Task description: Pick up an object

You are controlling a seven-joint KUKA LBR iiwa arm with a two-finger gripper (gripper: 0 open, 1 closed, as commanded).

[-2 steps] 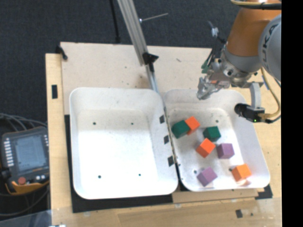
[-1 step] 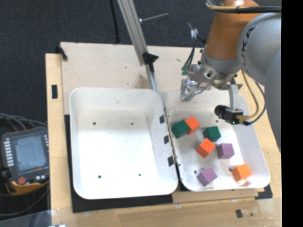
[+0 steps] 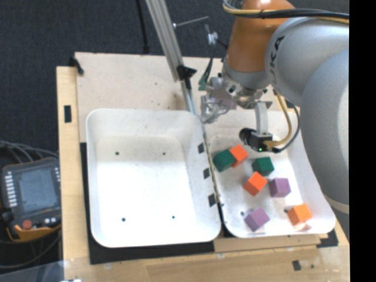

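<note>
Several small blocks lie in the right bin (image 3: 311, 187). A green block (image 3: 223, 160) touches an orange block (image 3: 239, 154) near the bin's left wall. Further right sit another green block (image 3: 262, 165), an orange block (image 3: 255, 183) and a purple block (image 3: 279, 187). Near the front lie a purple block (image 3: 257, 218) and an orange block (image 3: 299, 214). My gripper (image 3: 212, 110) hangs over the far left corner of the right bin, by the rim shared with the left bin, well behind the blocks. Nothing shows in it.
The left bin (image 3: 100, 157) holds no blocks, only a few dark specks. A slanted metal pole (image 3: 167, 37) rises behind the bins, close to the gripper. A teach pendant (image 3: 32, 192) lies off the bench at left. The arm's bulk covers the right bin's far right.
</note>
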